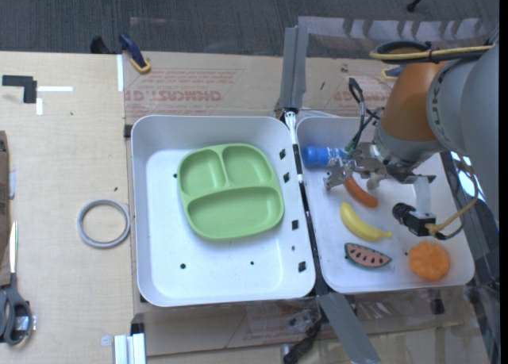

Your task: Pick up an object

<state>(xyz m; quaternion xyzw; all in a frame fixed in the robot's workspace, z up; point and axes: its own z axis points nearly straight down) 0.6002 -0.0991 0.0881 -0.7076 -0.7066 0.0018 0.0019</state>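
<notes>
Hovering in the right bin [327, 271], the pincer [343, 174] is sitting just above the red-orange sausage [361, 192]; its grip is unclear.

On your desk [63, 132] two bins sit side by side at centre and right of the frame. The left bin [151, 220] holds a divided plate [230, 190] in its upper middle. In the right bin [325, 267], a bottle [317, 155] lies at upper left, with a sausage toy [361, 193] just below it, a banana [361, 224] beneath that, a watermelon slice [367, 256] lower still, and an orange [429, 261] at lower right. A tape ring [104, 222] lies left of the bins, with scissors [14, 307] at lower left.
</notes>
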